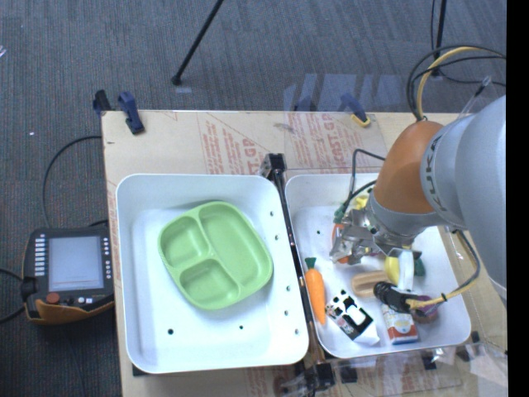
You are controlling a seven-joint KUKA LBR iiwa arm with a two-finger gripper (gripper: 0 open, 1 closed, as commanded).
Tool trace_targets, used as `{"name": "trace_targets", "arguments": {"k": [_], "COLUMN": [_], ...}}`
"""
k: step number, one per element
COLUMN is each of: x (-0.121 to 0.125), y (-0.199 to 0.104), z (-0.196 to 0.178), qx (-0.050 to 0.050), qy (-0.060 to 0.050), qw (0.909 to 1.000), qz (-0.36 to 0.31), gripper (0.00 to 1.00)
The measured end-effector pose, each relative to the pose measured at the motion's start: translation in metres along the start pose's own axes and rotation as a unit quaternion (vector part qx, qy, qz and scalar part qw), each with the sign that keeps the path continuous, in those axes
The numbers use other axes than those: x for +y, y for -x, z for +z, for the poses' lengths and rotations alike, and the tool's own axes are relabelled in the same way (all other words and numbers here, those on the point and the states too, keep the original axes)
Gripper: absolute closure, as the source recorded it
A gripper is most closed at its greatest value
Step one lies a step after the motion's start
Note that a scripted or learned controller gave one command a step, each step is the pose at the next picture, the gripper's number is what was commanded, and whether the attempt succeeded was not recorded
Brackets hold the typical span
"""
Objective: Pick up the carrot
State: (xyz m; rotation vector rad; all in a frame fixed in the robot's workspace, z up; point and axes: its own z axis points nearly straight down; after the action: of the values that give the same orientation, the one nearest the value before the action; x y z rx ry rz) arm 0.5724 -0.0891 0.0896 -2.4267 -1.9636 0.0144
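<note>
The carrot (315, 293) lies in the right bin (459, 324), tight against that bin's left wall, in the lower middle of the frame. It is long and thin, and it points up and down the picture, with its green top at the upper end and its orange tip at the lower end. The gripper (354, 240) hangs above and to the right of the carrot, near it but not touching it. I cannot tell if the jaws are open or closed, because the arm (430, 184) hides them, and nothing shows between them. I think the jaws must go down and to the left in the picture to reach the carrot, and the wall so close beside it may get in the way. There is one carrot and one arm. There are two white bins on the worktop (207, 139). The left bin (136, 222) holds one green plate (215, 255) with three parts. Beside the carrot sits one black and white toy (349, 313), then a small pile of other things too mixed to count.
</note>
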Motion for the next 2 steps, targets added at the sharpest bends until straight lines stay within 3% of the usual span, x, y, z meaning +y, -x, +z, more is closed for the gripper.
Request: {"name": "trace_targets", "arguments": {"k": [1,2], "x": [0.000,-0.069], "y": [0.000,0.009], "z": [0.000,0.007], "qx": [0.000,-0.002], "qy": [0.000,0.004], "qw": [1.0000,0.9997], "qz": [0.001,-0.025], "gripper": [0.00,0.00]}}
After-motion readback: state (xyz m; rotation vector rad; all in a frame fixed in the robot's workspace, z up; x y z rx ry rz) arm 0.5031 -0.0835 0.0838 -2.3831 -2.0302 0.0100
